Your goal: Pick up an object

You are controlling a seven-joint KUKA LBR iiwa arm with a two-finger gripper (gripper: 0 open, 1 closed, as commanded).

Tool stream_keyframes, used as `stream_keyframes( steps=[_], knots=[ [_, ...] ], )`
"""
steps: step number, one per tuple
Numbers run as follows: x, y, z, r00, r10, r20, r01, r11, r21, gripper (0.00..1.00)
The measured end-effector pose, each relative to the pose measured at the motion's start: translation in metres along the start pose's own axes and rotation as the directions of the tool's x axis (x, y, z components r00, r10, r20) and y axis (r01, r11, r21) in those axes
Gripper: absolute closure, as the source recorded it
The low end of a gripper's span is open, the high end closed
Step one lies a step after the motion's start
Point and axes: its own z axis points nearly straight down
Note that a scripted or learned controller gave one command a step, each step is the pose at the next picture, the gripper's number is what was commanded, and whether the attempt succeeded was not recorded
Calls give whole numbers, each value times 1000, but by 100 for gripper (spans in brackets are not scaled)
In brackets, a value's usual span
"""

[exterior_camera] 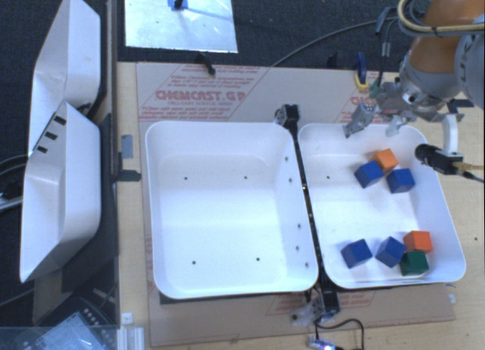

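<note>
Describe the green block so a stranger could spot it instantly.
Look in the right-hand white bin, at the corner nearest the camera and farthest right. Four blocks cluster there; the green block sits just below the orange block, touching it, and is the one green piece among blue and orange ones.

The end effector (377, 123) points down, fingers apparently spread apart, holding nothing.
</note>
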Motion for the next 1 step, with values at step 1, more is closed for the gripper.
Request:
stream_keyframes(
  steps=[1],
  knots=[
    [-30,-73,139,1000,5,-1,-5,1000,11,0]
  ],
)
